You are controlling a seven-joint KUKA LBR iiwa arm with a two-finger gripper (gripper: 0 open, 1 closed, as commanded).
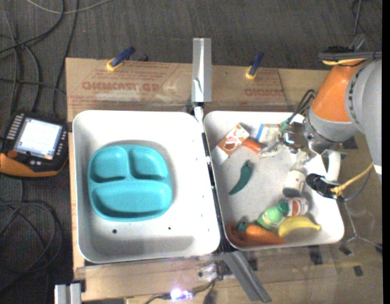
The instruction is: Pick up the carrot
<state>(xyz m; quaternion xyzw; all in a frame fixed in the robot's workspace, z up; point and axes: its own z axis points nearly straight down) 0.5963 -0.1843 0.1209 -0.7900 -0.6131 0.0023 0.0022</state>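
Note:
The carrot (263, 235), orange with a green leafy end on its left, lies along the front wall of the right bin (321, 233). It rests beside a banana (300, 227) and a green bottle (271, 217). My gripper (274, 146) hangs low over the far part of the same bin, well away from the carrot, close to an orange-and-white carton (233, 139) and a small blue-and-white box (266, 132). Nothing shows in its grasp.
A green chili pepper (242, 177) lies mid-bin. A white cylinder (294, 182) and a red-and-white can (298, 206) sit toward the right wall. The left bin (87, 233) holds a teal divided plate (131, 182). A teach pendant (31, 144) lies off the bench at left.

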